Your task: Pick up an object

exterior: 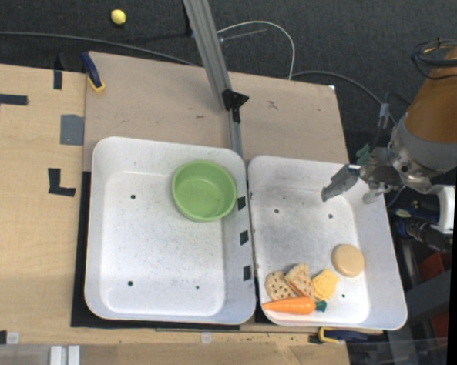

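White bins are seen side by side on the desk (164,97). Above the right bin (290,189), at its far right, the hand (344,183) is held empty, fingers apart. An orange carrot (289,305), crackers (288,282) and a tan round piece (348,261) are gathered at its near edge. A green bowl (204,190) is set in the left bin (117,233).

Grey arm (424,147), orange band (442,106) (above wrist), dark metal jaws

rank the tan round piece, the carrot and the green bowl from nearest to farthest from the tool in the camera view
Measured from the tool, over the right bin's upper part:
1. Tan round piece, right bin, below the tool.
2. Carrot, right bin's bottom edge.
3. Green bowl, left bin, top right.
Carrot and bowl are close; the order is tentative.
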`<state>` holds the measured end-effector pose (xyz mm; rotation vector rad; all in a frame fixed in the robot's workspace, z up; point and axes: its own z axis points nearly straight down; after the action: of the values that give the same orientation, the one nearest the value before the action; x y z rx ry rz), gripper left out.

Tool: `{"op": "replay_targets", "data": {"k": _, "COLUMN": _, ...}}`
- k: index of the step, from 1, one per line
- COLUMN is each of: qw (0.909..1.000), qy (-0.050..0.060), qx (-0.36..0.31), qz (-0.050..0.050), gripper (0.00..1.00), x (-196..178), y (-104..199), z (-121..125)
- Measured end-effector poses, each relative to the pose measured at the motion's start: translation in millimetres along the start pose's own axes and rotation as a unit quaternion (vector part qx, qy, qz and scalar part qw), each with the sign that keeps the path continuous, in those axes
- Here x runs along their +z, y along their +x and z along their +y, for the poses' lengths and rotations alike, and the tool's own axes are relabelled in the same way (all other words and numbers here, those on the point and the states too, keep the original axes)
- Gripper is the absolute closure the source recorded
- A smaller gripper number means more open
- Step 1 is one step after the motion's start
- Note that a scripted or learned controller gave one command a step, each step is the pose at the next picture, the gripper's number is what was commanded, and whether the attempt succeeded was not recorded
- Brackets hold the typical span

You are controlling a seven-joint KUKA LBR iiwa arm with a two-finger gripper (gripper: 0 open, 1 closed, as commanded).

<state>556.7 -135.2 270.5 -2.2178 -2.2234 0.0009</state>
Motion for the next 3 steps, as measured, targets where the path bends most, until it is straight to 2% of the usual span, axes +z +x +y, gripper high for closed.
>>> {"op": "replay_targets", "data": {"k": 1, "qw": 1.0, "qy": 0.0, "qx": 0.0, "qz": 0.0, "gripper": 0.0, "x": 0, "y": 0, "z": 0}}
{"op": "replay_targets", "data": {"k": 2, "qw": 1.0, "qy": 0.003, "qx": 0.001, "qz": 0.0, "gripper": 0.0, "x": 62, "y": 6, "z": -6}}
{"op": "replay_targets", "data": {"k": 3, "qw": 1.0, "qy": 0.003, "qx": 0.001, "qz": 0.0, "gripper": 0.0, "x": 106, "y": 5, "z": -8}}
